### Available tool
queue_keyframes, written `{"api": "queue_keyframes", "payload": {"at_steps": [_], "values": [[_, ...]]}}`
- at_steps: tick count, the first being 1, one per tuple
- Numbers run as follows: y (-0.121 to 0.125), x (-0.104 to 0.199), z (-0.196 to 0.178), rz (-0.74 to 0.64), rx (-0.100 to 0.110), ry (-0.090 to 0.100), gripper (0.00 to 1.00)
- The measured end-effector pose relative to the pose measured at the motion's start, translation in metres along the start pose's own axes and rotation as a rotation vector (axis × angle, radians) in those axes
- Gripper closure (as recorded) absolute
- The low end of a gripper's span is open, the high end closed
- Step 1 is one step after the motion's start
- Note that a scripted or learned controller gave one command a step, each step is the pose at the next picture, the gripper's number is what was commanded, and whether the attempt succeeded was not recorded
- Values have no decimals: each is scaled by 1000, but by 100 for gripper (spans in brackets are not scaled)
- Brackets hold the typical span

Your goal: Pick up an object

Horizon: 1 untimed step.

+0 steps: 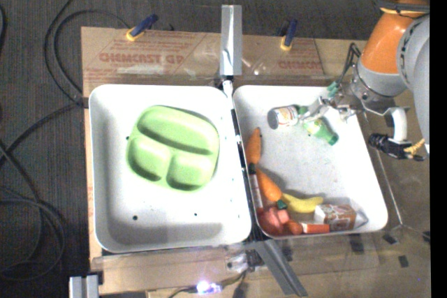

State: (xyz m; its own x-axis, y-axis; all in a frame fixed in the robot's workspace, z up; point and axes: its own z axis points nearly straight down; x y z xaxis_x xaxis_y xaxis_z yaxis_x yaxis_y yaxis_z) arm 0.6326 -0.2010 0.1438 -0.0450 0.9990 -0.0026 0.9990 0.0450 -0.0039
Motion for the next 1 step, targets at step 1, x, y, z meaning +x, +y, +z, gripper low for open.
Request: {"api": "queue_keyframes", "payload": {"at_steps": [1], "values": [[20, 1, 31, 16, 2, -3, 0]]}}
